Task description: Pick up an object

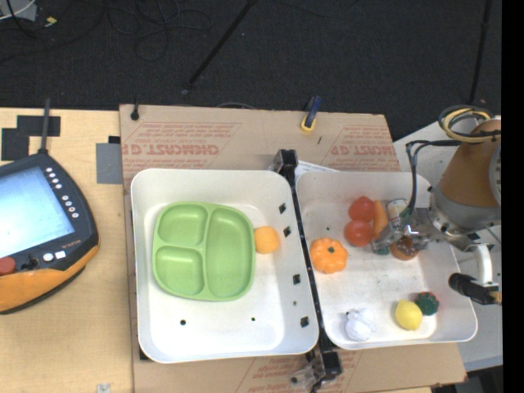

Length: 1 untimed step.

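White right bin point(458, 322), near edge first: white ball-like object point(358, 326) at the front, lemon point(408, 315) just to its right, and a small dark green item point(427, 304) touching the lemon's upper right. Further back in the same bin: small orange pumpkin point(328, 255) hard against the divider side, then two red tomato-like pieces point(359, 222) stacked one behind the other, with an orange carrot-shaped piece point(380, 215) just beside them on the right.

Gripper point(396, 241) sits low in the right bin, just right of the tomatoes and carrot, over a brownish round thing point(404, 250) at its tip. Cannot tell if the claw is spread or pinched; the tip is a blur of metal and cable. Nothing visibly between its tips, so no confirmed grasp. Grey arm with its orange band point(471, 170) comes in from the right edge.

Left bin point(147, 301): green three-compartment plate point(204, 250) lying flat mid-bin, orange ball point(266, 240) touching its right rim, near the divider.

Left of the bins, a teach pendant point(37, 228) with grey screen and orange underside rests on the bench. Cardboard sheet point(246, 142) lies under both bins, with a blue-yellow clamp point(310, 115) at its far edge. Dark floor with cables beyond.
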Tool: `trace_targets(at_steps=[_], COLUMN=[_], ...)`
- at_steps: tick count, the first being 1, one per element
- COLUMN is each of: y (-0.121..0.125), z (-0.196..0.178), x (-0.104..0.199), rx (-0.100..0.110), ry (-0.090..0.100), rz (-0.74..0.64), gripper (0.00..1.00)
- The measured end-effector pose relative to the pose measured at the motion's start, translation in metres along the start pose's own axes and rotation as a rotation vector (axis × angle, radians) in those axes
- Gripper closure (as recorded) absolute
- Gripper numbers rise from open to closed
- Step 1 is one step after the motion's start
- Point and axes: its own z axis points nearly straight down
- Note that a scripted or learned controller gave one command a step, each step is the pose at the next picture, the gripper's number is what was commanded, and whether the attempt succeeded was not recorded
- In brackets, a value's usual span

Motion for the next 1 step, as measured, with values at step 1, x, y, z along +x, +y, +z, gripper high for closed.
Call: trace_targets(at_steps=[1], y=[-0.0427], z=[-0.1148], x=[0.0074], rx=[0.003], ry=[0.003], rz=[0.005], gripper=[0.0])
